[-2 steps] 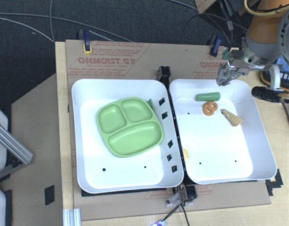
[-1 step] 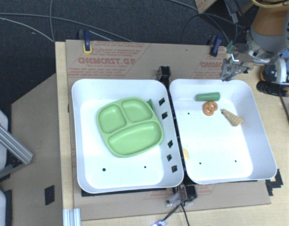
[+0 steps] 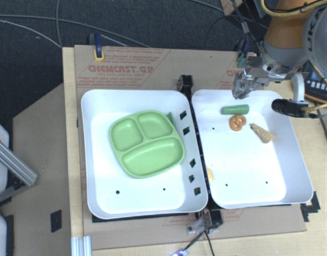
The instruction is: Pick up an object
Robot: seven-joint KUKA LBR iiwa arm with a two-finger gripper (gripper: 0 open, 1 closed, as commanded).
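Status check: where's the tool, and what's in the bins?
Tool above right bin's far edge. Green piece, pretzel, cone below it. Green tray in left bin.

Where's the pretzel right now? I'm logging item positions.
The pretzel lies in the right bin, near its far edge, just below the green pickle and left of the cone.

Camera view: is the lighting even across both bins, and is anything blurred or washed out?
Camera view: the left bin is bright, nearly washed out on its floor, so the green plate stands out sharply; the right bin is evenly lit, with the green piece, the pretzel and the cone soft but legible; the end effector looks slightly blurred.
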